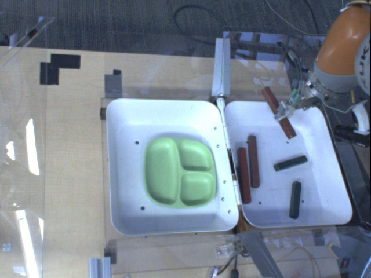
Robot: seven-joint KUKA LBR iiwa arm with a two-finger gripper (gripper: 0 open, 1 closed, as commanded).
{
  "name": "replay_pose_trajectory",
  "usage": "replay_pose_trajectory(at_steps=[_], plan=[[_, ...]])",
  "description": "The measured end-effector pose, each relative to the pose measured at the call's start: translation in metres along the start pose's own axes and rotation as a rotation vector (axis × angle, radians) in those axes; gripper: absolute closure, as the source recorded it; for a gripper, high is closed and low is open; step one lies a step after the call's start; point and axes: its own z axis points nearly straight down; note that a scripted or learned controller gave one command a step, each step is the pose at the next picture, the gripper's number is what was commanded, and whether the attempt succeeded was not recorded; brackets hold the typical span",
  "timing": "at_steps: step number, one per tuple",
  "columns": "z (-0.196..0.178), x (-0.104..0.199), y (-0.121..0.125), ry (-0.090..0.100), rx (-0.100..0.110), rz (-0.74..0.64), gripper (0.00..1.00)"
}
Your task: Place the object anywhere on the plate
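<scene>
Camera view findings: the left bin [124, 155] carries the green plate [178, 171] at its centre, three compartments up, ready to receive. The right bin [324, 172] stocks loose sticks: two brown sticks [248, 168] at 9 o'clock, two dark sticks [293, 181] toward 5 o'clock. At 12 o'clock the gripper [288, 110] has its jaws closed on a reddish-brown stick [278, 112], tilted, apparently raised above the bin's rim. Judged: carry toward 9 o'clock remains.

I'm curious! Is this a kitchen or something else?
Probably a robot lab, not a kitchen: a robot arm reaches over two white bins, and loose cables lie on the floor.
</scene>
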Motion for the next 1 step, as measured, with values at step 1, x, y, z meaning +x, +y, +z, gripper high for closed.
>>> replay_pose_trajectory(at_steps=[1], plan=[[0.0056,0.1006,-0.0194,0.003,0.002,-0.425,1.00]])
